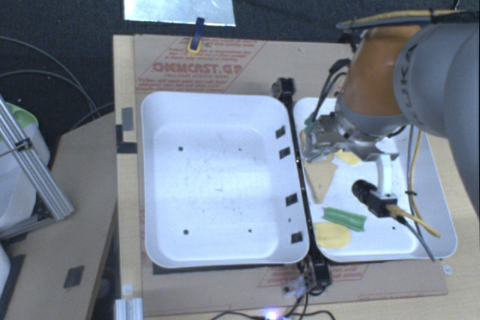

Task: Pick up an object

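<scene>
**Object to pick: tan wedge [322, 180] just below the pincer [315, 145] in the right bin [439, 213]**

Across the bench [225, 52] two shallow white bins sit side by side, touching along a shared edge. This probably keeps both within one reach. The left bin [217, 183] shows bare floor, and the loose pieces all lie in the right one.

The grey arm [431, 64] comes in from the right and bends down over the right bin, presumably because the candidates are there. The tan wedge lies flat near that bin's left wall. A green piece [345, 219] lies below it, and just beside that is a yellow disc [332, 236].

The pincer hangs low by the left wall, at the wedge's upper tip. I cannot tell how far open it is. No object shows in its grip, and contact with the wedge is unclear.
</scene>
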Available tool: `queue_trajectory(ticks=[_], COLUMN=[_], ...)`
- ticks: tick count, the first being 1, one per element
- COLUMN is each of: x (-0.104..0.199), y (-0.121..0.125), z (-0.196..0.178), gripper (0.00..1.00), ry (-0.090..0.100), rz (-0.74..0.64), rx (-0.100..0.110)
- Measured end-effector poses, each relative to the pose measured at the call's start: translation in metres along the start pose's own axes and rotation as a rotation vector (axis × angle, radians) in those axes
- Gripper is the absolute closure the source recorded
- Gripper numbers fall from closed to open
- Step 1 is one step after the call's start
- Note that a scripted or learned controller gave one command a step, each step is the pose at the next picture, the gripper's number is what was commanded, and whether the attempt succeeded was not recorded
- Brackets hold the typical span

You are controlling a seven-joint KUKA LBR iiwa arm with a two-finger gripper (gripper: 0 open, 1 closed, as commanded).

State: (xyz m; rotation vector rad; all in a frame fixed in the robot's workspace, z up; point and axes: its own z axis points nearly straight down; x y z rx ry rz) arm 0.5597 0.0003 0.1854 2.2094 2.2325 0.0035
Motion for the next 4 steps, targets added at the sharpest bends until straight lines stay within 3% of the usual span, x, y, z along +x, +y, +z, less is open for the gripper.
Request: queue_trajectory(ticks=[1, 2, 3, 4], x=[0.046, 0.14, 0.065, 0.123], y=[-0.025, -0.074, -0.057, -0.074], z=[-0.012, -0.024, -0.261, -0.114], gripper=[1.0, 1.0, 1.0, 1.0], ry=[0.002, 0.004, 0.002, -0.002], rz=[0.002, -0.004, 0.008, 0.001], rx=[0.002, 0.004, -0.02, 0.014])
